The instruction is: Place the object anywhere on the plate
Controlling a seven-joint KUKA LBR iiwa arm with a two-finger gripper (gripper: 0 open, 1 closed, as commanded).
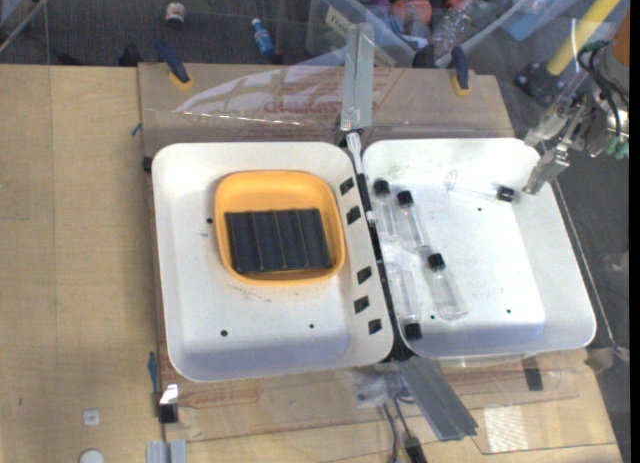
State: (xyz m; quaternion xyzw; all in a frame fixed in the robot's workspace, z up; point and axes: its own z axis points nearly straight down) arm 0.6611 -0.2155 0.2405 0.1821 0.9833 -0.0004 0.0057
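Nearest the camera, the front edge of the wooden counter (60, 251) carries a grey metal bracket (440, 406) below the seam where the two bins meet.

Left bin (190, 336): white, shallow. An orange plate (228, 196) with rounded corners sits in its middle. A dark ribbed rectangular block (278, 241) lies flat on the plate, covering most of its floor.

Right bin (520, 281): white, shallow. Several clear plastic vials with black caps lie on their sides. Three or four vials (420, 261) cluster along the bin's left part, near the divider between the bins; exact count hard to tell, since the clear bodies blend into the white floor. One further vial (478, 186) lies apart near the far right corner, black cap pointing right.

Tool (548, 156): at the far right edge of the right bin, above the rim, arm entering from the right. Whether its fingers are spread or closed cannot be told; nothing seen between them. The single vial lies just left of the tool, near it but apart. The clustered vials lie well apart from the tool, nearer the camera and to its left.

Beyond the bins, a clear tub (500, 11) of coloured toys stands on the floor.
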